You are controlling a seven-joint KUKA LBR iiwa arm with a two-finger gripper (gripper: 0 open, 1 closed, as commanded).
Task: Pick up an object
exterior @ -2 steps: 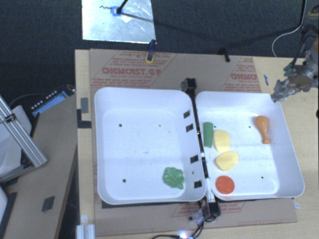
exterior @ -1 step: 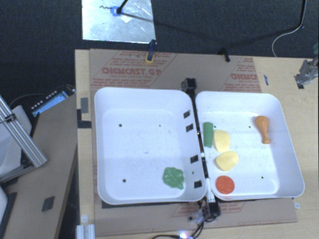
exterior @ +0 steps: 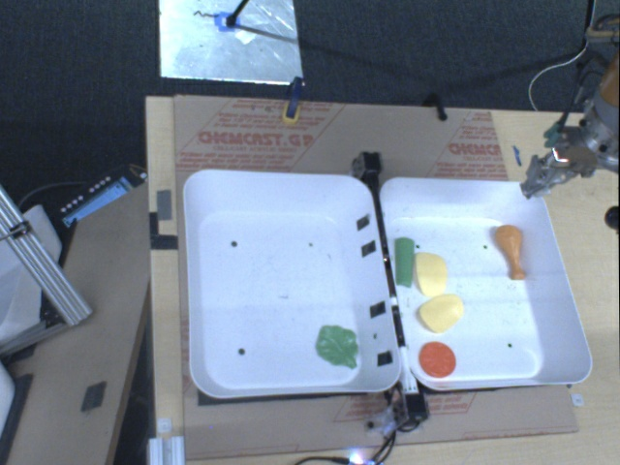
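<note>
The right bin (exterior: 542,289) holds an orange-brown drumstick-shaped piece (exterior: 511,249) near its back right, a green stick (exterior: 404,261) by its left wall, two pale yellow pieces (exterior: 432,273) (exterior: 441,312) in the middle, and a red-orange disc (exterior: 438,359) at the front. A green leafy piece (exterior: 338,346) lies at the front right of the left bin (exterior: 242,260). My gripper (exterior: 539,178) hangs over the right bin's back right corner, above and right of the drumstick, apart from every object. Nothing shows between its fingers.
A shiny metal sheet (exterior: 230,25) lies behind the bench. A yellow and blue clip (exterior: 292,105) sits on the cardboard behind the left bin. Black clips (exterior: 368,250) line the seam between the bins. Cables trail at the far right.
</note>
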